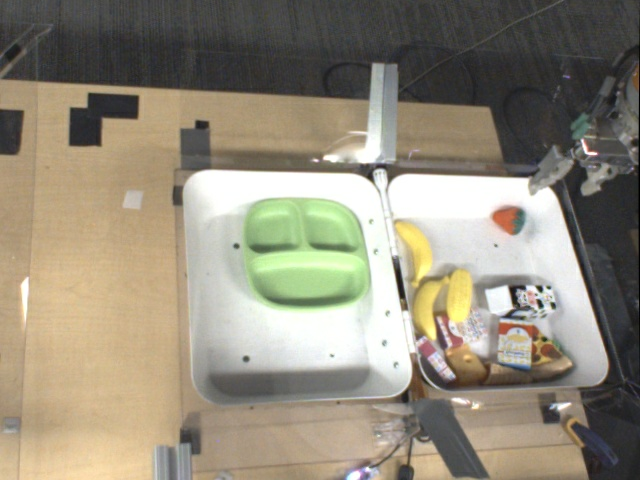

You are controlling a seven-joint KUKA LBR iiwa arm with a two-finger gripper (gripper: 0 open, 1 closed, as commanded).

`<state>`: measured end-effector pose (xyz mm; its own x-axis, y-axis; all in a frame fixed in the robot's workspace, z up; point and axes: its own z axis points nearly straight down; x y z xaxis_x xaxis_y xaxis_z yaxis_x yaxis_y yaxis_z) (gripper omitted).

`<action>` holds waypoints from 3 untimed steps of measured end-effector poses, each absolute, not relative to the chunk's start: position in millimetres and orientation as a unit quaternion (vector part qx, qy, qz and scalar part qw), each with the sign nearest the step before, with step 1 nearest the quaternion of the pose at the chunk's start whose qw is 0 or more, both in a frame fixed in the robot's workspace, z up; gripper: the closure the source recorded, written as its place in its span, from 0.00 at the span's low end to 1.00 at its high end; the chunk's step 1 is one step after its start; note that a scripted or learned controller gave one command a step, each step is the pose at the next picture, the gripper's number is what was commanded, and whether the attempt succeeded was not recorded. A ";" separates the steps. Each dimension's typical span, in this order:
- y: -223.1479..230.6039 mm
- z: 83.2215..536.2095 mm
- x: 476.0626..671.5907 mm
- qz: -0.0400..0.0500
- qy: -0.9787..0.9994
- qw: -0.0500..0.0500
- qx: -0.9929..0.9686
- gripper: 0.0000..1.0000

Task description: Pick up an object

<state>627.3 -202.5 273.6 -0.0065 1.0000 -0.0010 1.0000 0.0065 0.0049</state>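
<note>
My gripper hangs at the far right, over the back right corner of the right bin. It is open and nothing sits between its fingers. A red strawberry lies just left of and below it. Yellow bananas rest along the bin's left wall, with two more beside them. A small black-and-white carton and a colourful box lie toward the front right. Several snack packets crowd the front.
The left bin holds a green divided plate. A metal post rises behind the seam between the bins. Cables trail on the dark floor at the back. The wooden bench spreads to the left.
</note>
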 end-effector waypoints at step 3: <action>-125.1 134.5 576.3 0.002 0.830 0.003 0.558 0.00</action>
